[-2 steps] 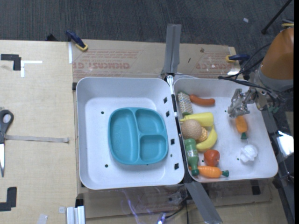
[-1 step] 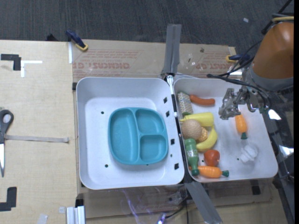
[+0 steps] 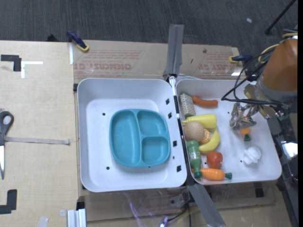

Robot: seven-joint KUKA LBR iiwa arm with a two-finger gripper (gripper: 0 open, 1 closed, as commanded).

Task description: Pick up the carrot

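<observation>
One carrot [image 3: 212,174], one blue plate [image 3: 140,137], two bins; fingers [image 3: 242,122] state cannot be told

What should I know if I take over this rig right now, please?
Hand: low over the right white bin, near its far right side; a small orange piece lies just below it, identity unclear.
Orange toy carrot with green top: lying at the bin's near edge, beside the red tomato, apart from the hand.
Done: nothing lifted.
Left: reach the carrot, grasp, lift.
</observation>
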